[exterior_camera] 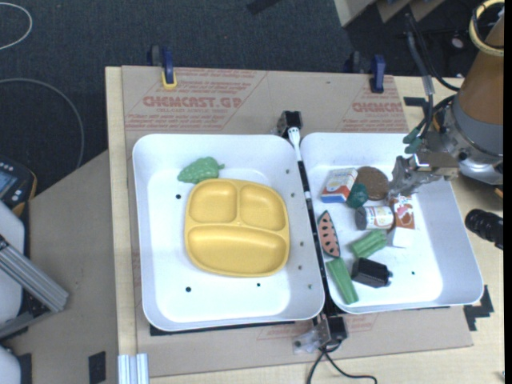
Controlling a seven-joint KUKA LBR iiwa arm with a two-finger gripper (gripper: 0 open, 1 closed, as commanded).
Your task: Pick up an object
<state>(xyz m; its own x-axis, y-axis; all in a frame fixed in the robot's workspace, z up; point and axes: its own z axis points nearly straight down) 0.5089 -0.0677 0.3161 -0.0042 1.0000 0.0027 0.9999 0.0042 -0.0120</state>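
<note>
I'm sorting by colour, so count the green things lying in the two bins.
4. One leafy piece in the left bin, above the yellow plate. Three in the right bin: a dark round one, a short block, a long stick. Others may hide under the pile.

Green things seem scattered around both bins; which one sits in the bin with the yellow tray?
The leafy green piece, lying beside the yellow divided tray at its upper left corner. The other green pieces lie in the right bin.
</note>
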